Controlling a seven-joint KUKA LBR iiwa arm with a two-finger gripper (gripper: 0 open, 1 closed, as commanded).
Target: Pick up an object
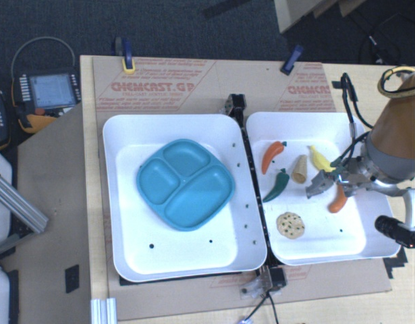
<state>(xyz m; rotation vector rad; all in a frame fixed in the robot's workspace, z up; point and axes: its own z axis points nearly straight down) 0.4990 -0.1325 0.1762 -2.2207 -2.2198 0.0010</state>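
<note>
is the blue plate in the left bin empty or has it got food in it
Empty. The blue divided plate in the left bin shows three bare compartments; the toy foods, like the cookie, lie in the right bin.

We're in a robotics lab: teach pendant (50, 90) on the floor, clamped board (194, 79) under white bins (119, 201).

Bare floor at right bin (315, 248) front edge; cookie (290, 225), peppers (277, 184) crowding its middle.
</note>
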